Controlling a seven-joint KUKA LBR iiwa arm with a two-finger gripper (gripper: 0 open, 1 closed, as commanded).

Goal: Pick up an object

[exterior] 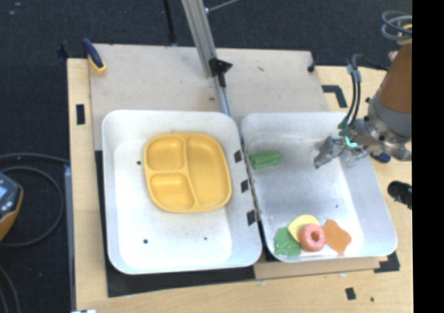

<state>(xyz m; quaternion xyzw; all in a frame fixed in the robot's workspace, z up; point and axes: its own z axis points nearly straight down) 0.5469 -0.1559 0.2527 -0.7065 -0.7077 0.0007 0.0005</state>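
In the right bin (361, 235) a green cylinder-like piece (265, 159) lies near the left wall. At the bin's front sit several small toys bunched together: a green piece (285, 243), a yellow one (302, 224), a pink ring (313, 237) and an orange piece (338, 237). My gripper (327, 154) hangs over the right bin's upper right part, well right of the green cylinder and above the toy cluster. Nothing shows between its fingers.
The left bin (125, 235) holds a yellow three-compartment plate (187, 171). A metal pole (198, 20) rises behind the bins, near their shared wall. Bare bin floor lies between the cylinder and the toy cluster.
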